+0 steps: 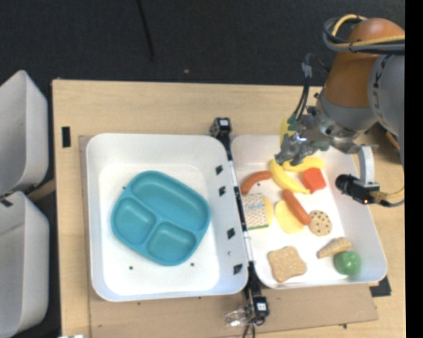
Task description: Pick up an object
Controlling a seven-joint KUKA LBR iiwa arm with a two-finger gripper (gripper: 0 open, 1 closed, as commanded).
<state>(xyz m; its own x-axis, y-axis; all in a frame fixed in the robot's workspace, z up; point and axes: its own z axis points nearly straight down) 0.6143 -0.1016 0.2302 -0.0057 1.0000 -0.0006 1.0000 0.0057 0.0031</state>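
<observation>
Camera view had the gripper [296, 148] low in the right bin [370, 248], right over the banana [287, 178] at the bin's far end, by the orange block [313, 180]. From my desk, I judged a clean pick needed a straight descent centred on the banana, clear of that block. I could not tell their spread or whether they held anything.
</observation>
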